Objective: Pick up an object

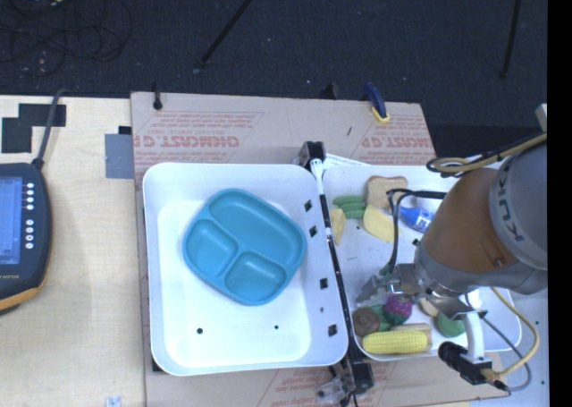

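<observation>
My gripper (393, 293) is down in the right bin (353, 186), low over the clutter just above the corn cob (396, 341) that lies along the near wall. I cannot tell how it is set, and I see nothing lifted. A purple toy (399, 309) sits right under me, beside a brown piece (365, 319). By my judgement the pick is yet to be made.

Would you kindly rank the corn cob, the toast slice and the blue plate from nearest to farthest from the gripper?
From the gripper:
1. Corn cob, just below it in the right bin.
2. Toast slice, at that bin's far end.
3. Blue plate, in the left bin.
</observation>
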`<move>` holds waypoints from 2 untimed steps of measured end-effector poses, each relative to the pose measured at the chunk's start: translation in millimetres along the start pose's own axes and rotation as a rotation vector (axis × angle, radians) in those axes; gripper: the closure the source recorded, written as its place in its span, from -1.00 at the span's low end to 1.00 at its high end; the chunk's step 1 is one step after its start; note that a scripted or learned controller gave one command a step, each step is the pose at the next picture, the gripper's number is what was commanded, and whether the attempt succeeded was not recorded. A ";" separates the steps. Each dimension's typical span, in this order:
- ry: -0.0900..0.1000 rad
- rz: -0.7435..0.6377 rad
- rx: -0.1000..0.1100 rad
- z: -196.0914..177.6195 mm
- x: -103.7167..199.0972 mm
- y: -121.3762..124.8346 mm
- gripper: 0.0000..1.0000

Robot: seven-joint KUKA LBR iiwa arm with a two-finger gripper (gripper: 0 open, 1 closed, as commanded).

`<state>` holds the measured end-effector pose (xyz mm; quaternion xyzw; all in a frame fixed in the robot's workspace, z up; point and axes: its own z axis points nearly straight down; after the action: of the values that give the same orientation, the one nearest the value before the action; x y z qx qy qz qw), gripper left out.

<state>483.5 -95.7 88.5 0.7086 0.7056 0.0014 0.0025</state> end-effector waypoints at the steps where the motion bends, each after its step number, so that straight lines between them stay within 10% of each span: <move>1: 0.005 -0.005 0.003 0.3 -19.5 -5.3 -1.00; 2: 0.008 -0.002 0.006 -9.2 -19.6 -4.6 1.00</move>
<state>478.8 -115.3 97.7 0.7079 0.7063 0.0022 -0.0023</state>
